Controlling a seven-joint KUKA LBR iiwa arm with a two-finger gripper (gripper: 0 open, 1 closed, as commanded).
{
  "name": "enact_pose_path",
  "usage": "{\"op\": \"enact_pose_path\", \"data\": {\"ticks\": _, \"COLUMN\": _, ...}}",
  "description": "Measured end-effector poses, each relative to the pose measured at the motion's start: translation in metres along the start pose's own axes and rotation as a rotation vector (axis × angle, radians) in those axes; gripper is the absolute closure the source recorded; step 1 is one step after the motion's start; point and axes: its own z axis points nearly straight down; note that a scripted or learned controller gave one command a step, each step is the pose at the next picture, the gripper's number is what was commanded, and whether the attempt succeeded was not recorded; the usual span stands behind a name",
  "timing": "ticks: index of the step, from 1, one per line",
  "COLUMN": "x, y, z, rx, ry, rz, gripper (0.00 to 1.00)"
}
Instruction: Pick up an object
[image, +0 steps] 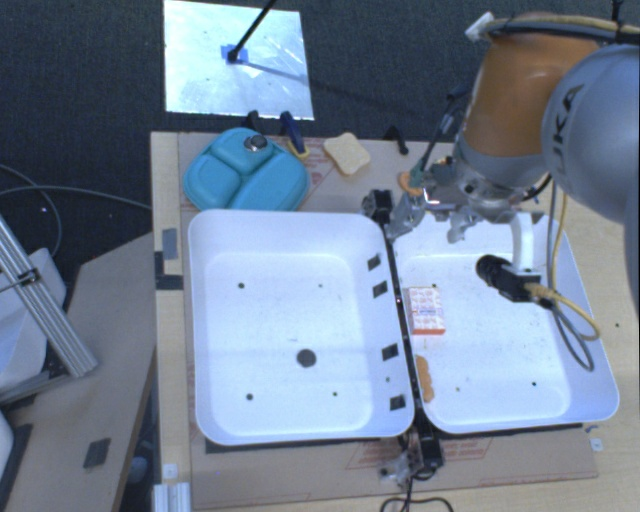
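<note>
A small white box with red print (426, 310) lies flat in the right bin (560, 405), close to the divider. A brown-orange oblong piece (423, 378) rests in the same bin, at the front beside the divider. In the left bin (215, 400) sits a small dark round disc (306, 357). My gripper (393, 214) hangs under the grey and orange arm (530, 90), over the back edge where the two bins meet. It is above and behind the box, and nothing shows in its grasp.
A blue lidded dish (246, 172) and a tan sponge-like block (347, 153) sit on the bench behind the bins. A black cable fitting (503, 277) and yellow hose (572, 320) hang over the right bin. Black clips (388, 352) line the divider.
</note>
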Motion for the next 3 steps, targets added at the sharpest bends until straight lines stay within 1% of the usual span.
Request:
{"op": "enact_pose_path", "data": {"ticks": 1, "x": 0.022, "y": 0.059, "z": -0.028, "rx": -0.01, "ry": 0.001, "rz": -0.009, "gripper": 0.0}}
{"op": "enact_pose_path", "data": {"ticks": 2, "x": 0.021, "y": 0.057, "z": -0.038, "rx": -0.009, "ry": 0.0, "rz": -0.011, "gripper": 1.0}}
{"op": "enact_pose_path", "data": {"ticks": 3, "x": 0.075, "y": 0.062, "z": -0.004, "rx": -0.001, "ry": 0.002, "rz": -0.011, "gripper": 1.0}}
